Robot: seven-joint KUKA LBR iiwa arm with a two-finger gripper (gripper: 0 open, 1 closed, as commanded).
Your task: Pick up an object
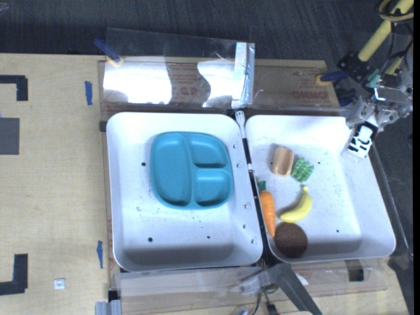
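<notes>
Your candidates are lying in the right bin (341, 195): a banana (298, 205) at centre, an orange carrot (268, 212) along the left wall, a brown round item (290, 238) at the near edge, and a tan roll (283, 160) beside a green piece (302, 169) farther back. The blue divided plate (192, 169) is occupying the left bin (125, 195). Your jaws (359, 142) are hovering at the right bin's far right corner, gripping nothing; whether they are apart you cannot tell.

Showed as a cluttered cluster at the upper right: a yellow tube (384, 28) curving into a looped yellow ring, dark cabling beneath it, blue clips, a pale grey metal bracket. Ended lower down in the gripper (360, 142), a small white block marked with black squares.
</notes>
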